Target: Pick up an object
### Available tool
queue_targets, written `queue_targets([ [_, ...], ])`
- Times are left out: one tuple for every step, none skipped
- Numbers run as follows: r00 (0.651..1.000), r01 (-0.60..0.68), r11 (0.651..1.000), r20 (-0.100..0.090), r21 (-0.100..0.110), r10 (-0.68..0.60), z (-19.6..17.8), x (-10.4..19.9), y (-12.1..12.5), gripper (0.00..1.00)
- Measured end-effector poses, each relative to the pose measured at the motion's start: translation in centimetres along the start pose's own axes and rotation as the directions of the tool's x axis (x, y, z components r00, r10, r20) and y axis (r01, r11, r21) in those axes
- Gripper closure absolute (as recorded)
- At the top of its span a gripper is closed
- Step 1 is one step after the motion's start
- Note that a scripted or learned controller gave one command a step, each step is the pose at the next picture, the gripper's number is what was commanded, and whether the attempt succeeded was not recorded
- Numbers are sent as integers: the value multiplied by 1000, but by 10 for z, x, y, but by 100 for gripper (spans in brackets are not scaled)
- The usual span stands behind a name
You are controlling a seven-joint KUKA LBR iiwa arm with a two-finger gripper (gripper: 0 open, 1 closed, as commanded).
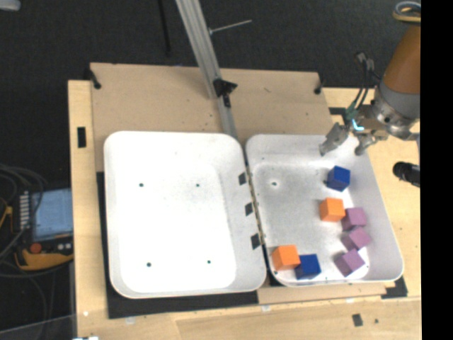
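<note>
- Blue cube [338,178] lies in the right bin [283,204], nearest the gripper [348,141], a small, matte, square-edged block.
- Gripper hangs over the bin's far right corner, fingers spread wide, nothing between them.
- Risk, as I judge it: descending off-centre could nudge the cube aside.
- Orange cube [331,209] and purple cubes [354,218] crowd just beyond, so a finger might catch one.

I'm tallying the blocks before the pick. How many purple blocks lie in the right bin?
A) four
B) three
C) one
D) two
B: three purple blocks sit along the right side of the right bin, at and, next to two orange and two blue ones.
</note>
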State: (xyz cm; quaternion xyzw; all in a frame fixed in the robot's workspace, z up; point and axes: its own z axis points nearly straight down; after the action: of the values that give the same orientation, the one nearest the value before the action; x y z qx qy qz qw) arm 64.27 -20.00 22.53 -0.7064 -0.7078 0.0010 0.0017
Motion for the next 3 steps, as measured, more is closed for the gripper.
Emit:
queue_targets([
  [1000, 3, 1000, 4, -4, -3, -4, -1, 1, 0],
  [1000, 5, 1000, 3, -1, -5, 41, -2, 8, 0],
  [1000, -2, 1000, 3, -1, 2, 87, -10, 2, 0],
])
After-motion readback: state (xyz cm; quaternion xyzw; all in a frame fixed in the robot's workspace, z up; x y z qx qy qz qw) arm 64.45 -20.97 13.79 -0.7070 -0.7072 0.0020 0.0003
